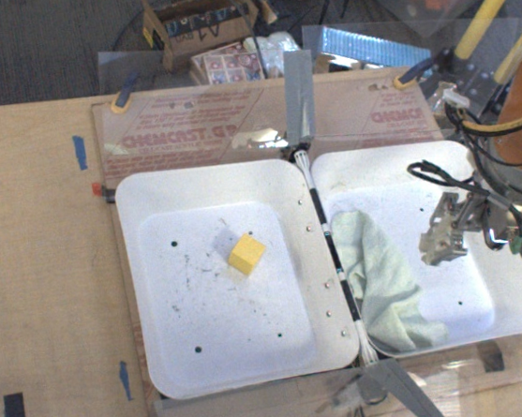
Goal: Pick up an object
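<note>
Nothing has been picked up yet, as far as the view shows: the hand [442,245] hangs over the bare floor of the right bin [515,313], just right of the cloth [383,282], and nothing sits between its fingers; whether they are apart or together I cannot tell, since the metal parts blur into one grey cluster. The whole grasp appears to be left to do: reaching a target, closing on it and lifting. Two candidates lie in the bins. The cloth is a pale green-white towel, soft and rumpled, bunched along the left wall of the right bin from its middle down to the near corner; its folds would likely give under a pinch. The yellow block [246,255] is a small, hard-edged cube, probably wood or foam, resting alone near the middle of the left bin [157,357], well apart from the hand. Both bins are shallow, smooth white plastic with rounded corners, the left one's floor speckled with dark scuffs. They sit side by side on the light wooden table [43,277].
</note>
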You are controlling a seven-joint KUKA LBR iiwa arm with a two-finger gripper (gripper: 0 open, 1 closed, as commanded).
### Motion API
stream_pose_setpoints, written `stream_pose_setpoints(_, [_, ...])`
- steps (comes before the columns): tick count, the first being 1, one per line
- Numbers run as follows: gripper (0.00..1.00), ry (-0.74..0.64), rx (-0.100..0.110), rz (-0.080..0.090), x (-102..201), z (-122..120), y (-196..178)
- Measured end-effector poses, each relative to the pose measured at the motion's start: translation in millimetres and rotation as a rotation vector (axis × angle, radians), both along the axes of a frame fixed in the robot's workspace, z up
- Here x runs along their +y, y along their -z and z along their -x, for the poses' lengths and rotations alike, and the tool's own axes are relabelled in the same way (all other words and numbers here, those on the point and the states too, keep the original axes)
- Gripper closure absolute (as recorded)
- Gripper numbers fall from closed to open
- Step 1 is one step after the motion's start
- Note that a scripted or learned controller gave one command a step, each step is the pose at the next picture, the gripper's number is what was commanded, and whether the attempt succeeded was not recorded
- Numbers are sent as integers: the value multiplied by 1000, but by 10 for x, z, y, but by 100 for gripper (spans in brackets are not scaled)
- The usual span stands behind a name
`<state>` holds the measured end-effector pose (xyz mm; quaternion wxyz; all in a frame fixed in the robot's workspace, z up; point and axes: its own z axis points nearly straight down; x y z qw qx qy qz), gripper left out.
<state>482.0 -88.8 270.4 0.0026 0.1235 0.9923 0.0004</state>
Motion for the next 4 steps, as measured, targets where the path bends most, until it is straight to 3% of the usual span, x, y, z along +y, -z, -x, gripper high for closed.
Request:
stream_pose_setpoints(1, [100, -161, -1, 2, -1036, 4, 63])
stream_pose_setpoints(2, [100, -445, 5, -1, -599, -61, 576])
stream_pose_setpoints(3, [100, -507, -1, 3, -1356, -228, 297])
stream_pose_setpoints(4, [100, -698, 3, -1, -633, -591, 618])
